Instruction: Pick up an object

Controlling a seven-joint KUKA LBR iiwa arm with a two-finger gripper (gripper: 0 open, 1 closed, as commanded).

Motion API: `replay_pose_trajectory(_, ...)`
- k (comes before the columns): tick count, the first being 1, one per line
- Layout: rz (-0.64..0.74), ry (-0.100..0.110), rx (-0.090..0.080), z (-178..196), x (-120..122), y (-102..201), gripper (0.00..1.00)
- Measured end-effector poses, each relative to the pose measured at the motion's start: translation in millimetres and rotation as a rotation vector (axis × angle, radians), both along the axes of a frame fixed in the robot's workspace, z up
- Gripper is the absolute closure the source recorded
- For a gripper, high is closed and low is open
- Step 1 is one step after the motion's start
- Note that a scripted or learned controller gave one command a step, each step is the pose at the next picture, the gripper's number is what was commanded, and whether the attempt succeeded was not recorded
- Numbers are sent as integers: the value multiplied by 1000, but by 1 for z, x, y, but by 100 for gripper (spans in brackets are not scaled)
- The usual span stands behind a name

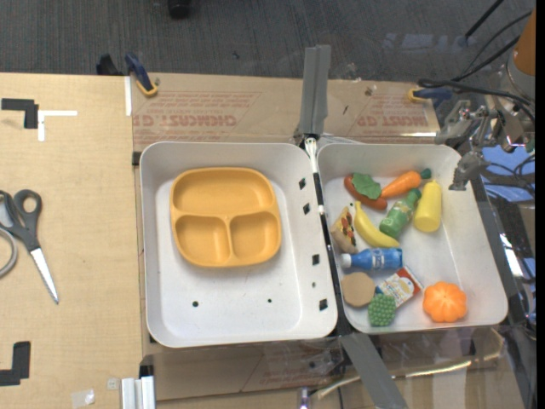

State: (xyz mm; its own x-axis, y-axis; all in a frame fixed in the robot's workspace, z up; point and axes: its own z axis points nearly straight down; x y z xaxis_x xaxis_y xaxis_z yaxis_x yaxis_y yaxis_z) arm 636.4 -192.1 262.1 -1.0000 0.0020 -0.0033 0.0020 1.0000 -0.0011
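The right bin (477,228) holds several toy foods: a carrot (400,183), a yellow corn cob (428,207), a green bottle (398,216), a banana (373,228), a blue bottle (373,260), an orange (444,302), broccoli (383,311) and a brown cookie (358,290). My gripper (477,147) hangs over the bin's far right corner, above and to the right of the corn cob. It is open, with nothing between its fingers. The arm's orange band (528,51) shows at the top right.
The left bin (162,254) carries a yellow divided plate (226,216). Scissors (30,237) lie on the wooden bench at far left. A metal bar (315,92) stands behind the wall between the bins. Cables (502,24) run along the right side.
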Motion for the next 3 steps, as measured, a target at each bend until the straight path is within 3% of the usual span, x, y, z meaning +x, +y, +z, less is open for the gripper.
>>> replay_pose_trajectory(1, -97, 1, 1, -105, -22, 8, 0)
replay_pose_trajectory(2, -154, -2, 1, -168, -10, 19, 0)
replay_pose_trajectory(3, -150, -8, -1, -157, -8, 20, 100)
